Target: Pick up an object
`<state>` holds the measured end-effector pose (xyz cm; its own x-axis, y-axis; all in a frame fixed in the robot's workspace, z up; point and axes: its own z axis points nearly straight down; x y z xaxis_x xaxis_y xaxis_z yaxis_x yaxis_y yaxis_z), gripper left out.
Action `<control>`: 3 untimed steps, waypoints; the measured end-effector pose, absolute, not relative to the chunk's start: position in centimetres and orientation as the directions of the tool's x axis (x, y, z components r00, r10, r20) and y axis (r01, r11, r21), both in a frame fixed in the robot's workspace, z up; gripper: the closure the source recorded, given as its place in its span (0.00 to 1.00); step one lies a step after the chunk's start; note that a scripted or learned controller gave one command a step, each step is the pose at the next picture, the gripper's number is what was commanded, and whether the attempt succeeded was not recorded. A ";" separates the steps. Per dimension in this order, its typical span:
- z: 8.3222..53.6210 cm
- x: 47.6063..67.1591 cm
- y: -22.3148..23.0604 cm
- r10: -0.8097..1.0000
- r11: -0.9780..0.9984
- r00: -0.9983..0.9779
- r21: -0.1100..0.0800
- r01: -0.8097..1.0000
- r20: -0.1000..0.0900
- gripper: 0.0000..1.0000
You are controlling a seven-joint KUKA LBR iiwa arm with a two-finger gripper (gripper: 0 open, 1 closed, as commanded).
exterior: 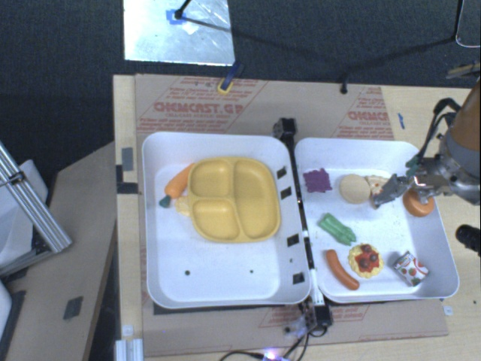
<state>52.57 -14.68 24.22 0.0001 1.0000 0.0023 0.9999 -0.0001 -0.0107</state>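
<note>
My gripper (385, 192) hangs over the upper middle of the right bin (440, 239), reaching in from the right. Just to its left lies a round beige bun (352, 189), with a small pale piece (375, 180) partly hidden behind the gripper. An orange round object (420, 204) sits right under the wrist. Also in this bin are a purple piece (317, 180), a green pepper (337, 229), a red sausage (340, 269), a small round pizza (364, 260) and a little can (409, 268). Nothing visibly sits in the gripper.
The left bin (218, 292) holds a yellow divided plate (229, 199) with a carrot (177, 182) at its left edge. A black divider (297, 216) runs between the bins. A shiny metal sheet (179, 21) lies on the floor beyond the bench.
</note>
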 end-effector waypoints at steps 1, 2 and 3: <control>24.8 52.8 -14.6 1.000 0.003 -0.003 0.002 1.000 0.000 0.00; 18.6 52.4 -14.7 1.000 0.001 -0.001 -0.004 1.000 0.001 0.00; 14.3 52.2 -14.2 1.000 0.001 -0.001 -0.003 1.000 0.002 0.00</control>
